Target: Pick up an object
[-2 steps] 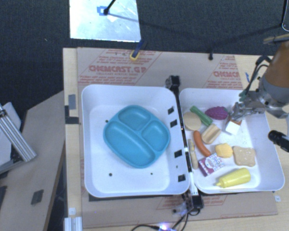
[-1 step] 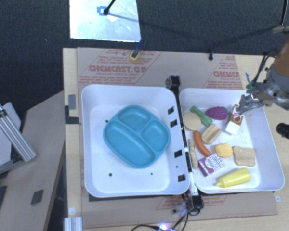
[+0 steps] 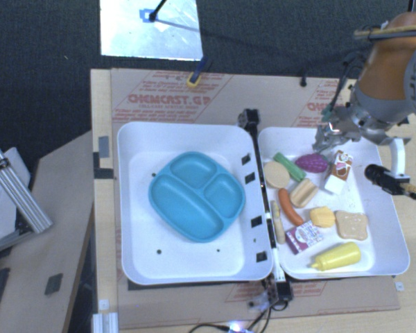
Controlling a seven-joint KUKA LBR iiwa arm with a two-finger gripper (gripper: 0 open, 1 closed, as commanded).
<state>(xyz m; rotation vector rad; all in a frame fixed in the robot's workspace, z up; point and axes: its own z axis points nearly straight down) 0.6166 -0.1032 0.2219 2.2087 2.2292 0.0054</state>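
My gripper (image 3: 326, 139) hangs over the back of the right bin (image 3: 399, 245), just above and behind a purple toy vegetable (image 3: 310, 162) and a small white-and-red carton (image 3: 339, 167). Nothing shows between its fingers. Also in this bin lie a green pickle (image 3: 288, 165), a beige round piece (image 3: 276, 175), a bun (image 3: 304, 192), an orange sausage (image 3: 290, 206), a yellow-orange lump (image 3: 322, 217), a toast slice (image 3: 351, 225), a purple packet (image 3: 304, 238) and a yellow mustard bottle (image 3: 336, 256).
The left bin (image 3: 135, 255) holds a blue divided plate (image 3: 196, 195). A black-clipped divider (image 3: 260, 186) separates the two bins. A shiny metal sheet (image 3: 151, 19) lies behind the bench. The grey arm (image 3: 395, 68) reaches in from the upper right.
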